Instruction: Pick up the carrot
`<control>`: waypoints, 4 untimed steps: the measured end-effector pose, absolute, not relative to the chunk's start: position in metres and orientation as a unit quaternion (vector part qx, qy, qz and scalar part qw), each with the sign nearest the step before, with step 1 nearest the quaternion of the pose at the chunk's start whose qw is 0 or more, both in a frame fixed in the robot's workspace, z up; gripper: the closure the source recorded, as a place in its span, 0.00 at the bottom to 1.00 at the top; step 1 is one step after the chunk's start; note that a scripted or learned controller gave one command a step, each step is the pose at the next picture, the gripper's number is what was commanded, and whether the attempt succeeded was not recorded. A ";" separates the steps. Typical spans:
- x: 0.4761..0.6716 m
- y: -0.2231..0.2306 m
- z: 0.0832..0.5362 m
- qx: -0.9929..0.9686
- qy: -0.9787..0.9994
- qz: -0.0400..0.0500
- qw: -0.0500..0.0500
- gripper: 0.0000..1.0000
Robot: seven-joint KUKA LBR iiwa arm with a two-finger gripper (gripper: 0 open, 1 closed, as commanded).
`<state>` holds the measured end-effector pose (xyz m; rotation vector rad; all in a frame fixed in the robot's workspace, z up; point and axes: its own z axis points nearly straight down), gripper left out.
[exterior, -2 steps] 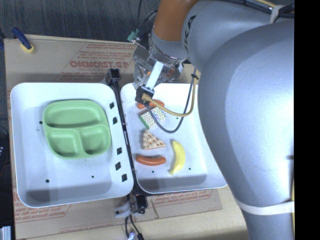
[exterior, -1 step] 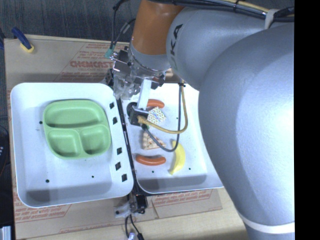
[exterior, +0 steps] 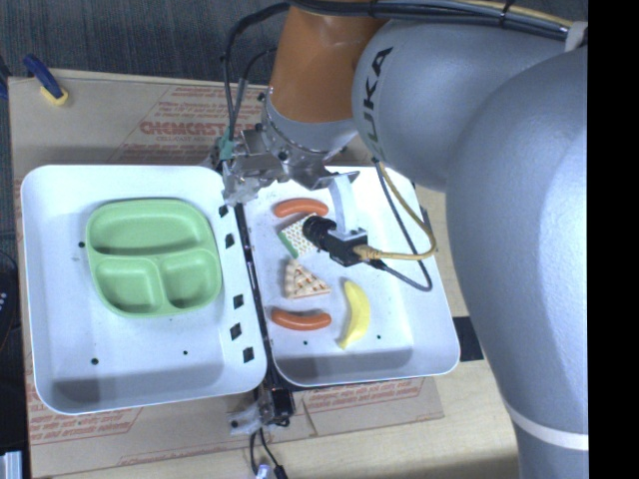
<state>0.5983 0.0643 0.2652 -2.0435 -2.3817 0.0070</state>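
Honestly can't tell which one's the carrot. There are two stubby orange-red pieces with rounded ends, both lying flat and crosswise in the right bin (exterior: pixel 435 351). The far piece (exterior: pixel 300 208) sits toward the back, and the near piece (exterior: pixel 300 318) sits toward the front.

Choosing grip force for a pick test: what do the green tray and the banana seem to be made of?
The green tray looks like moulded plastic with a matte finish: uniform colour, rounded compartment walls, soft highlights. The banana appears to be a plastic toy: flat, even yellow and a smooth simple shape, though hardness cannot be judged from this view.
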 end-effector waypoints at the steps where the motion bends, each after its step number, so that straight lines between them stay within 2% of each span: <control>1: 0.642 0.013 0.210 -0.515 -0.857 0.001 0.001 1.00; 2: 0.655 0.108 0.239 -0.441 -0.898 0.001 0.000 1.00; 4: 0.656 0.108 0.260 -0.438 -0.899 0.002 -0.001 1.00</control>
